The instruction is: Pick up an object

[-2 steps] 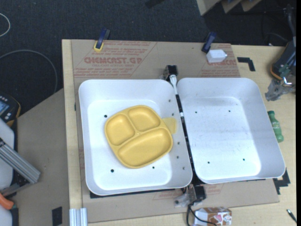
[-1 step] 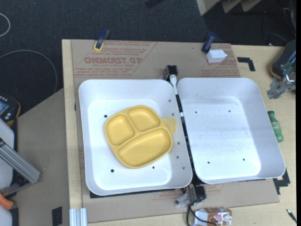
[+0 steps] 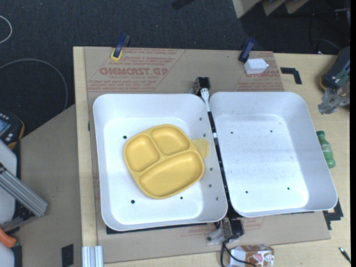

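A yellow three-compartment plate (image 3: pixel 163 161) lies flat in the left white bin (image 3: pixel 105 121), slightly right of the bin's middle. A small yellow piece (image 3: pixel 201 147) pokes out from under its right rim. My gripper (image 3: pixel 332 102) hangs at the far right of the view, outside the right white bin (image 3: pixel 311 121) and beyond its back right corner, far from the plate. Nothing shows between its tips.
A green object (image 3: pixel 326 149) lies on the bench just outside the right bin's right wall. A white block (image 3: pixel 256 66) and two clamps sit on the cardboard behind the bins. Cables and a connector run between the bins.
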`<control>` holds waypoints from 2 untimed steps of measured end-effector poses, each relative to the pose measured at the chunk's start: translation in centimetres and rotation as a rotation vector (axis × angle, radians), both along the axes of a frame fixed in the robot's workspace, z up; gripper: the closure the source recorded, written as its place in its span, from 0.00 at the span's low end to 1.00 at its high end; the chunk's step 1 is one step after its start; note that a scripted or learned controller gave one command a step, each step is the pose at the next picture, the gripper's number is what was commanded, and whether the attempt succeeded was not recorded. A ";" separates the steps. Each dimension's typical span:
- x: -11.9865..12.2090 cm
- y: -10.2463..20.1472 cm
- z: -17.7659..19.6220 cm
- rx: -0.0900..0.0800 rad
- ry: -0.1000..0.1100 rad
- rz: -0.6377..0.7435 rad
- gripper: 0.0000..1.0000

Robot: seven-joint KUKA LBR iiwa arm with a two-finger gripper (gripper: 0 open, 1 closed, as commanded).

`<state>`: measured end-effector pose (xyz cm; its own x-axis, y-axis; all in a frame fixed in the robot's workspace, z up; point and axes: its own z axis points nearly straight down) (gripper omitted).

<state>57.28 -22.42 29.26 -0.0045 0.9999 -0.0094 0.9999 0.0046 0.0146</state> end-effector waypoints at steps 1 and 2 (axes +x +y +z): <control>0.1 0.0 1.1 -0.003 -0.004 0.000 1.00; 0.1 -0.1 2.1 -0.006 -0.008 0.002 1.00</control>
